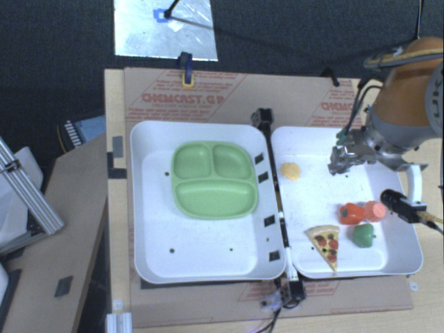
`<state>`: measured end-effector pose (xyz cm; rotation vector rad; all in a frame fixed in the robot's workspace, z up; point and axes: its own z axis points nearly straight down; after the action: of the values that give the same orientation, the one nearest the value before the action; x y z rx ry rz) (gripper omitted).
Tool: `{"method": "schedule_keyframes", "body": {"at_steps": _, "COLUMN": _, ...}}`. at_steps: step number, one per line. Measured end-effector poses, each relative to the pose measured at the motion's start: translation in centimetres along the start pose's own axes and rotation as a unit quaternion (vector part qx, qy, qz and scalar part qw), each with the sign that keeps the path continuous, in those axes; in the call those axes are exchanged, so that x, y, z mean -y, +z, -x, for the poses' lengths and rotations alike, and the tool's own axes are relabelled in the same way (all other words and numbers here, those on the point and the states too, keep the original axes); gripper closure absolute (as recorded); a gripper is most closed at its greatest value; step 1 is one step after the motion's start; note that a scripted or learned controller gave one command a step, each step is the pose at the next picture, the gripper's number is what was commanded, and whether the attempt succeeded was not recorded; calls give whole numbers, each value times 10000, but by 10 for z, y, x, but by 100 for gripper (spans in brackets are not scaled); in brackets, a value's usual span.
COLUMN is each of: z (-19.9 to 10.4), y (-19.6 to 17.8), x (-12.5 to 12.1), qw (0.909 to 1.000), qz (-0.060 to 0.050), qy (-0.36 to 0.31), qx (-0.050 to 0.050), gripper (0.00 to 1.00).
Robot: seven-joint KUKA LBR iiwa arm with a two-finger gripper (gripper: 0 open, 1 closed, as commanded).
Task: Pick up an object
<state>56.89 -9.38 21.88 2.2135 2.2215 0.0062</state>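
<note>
Grey metal is being shown at the gripper [340,164], which is being held over the bare floor of the right bin [312,144]; whether it is wide, narrow or holding anything cannot be told, as its tip is too small and dark.

Nearest to it, just to its left in the view, a small yellow round piece [291,171] is lying apart from everything else. It is judged to be light, stiff and smooth, so a grasp across its middle is being favoured.

Below the gripper in the view, three toys are clustered: a red-orange piece [352,214], a pink piece [375,210] touching it, and a green piece [363,235] just beside them. Further out, one pizza slice [325,244] is lying flat, which would likely be awkward to pinch.

Well beyond, in the left bin [149,255], one green divided plate [214,180] with three compartments is resting.
</note>
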Motion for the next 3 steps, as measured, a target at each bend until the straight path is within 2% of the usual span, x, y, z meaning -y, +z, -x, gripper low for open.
{"method": "schedule_keyframes", "body": {"at_steps": 1, "z": 0, "y": -54, "x": -2, "qw": 10000, "qz": -2, "qy": -2, "qx": 0, "gripper": 100}}
{"method": "schedule_keyframes", "body": {"at_steps": 2, "z": -54, "y": -50, "x": -6, "qw": 10000, "qz": -24, "qy": -27, "qx": -9, "gripper": 100}}
{"method": "schedule_keyframes", "body": {"at_steps": 3, "z": -93, "y": -35, "x": 2, "qw": 10000, "qz": -23, "qy": -13, "qx": -5, "gripper": 100}}
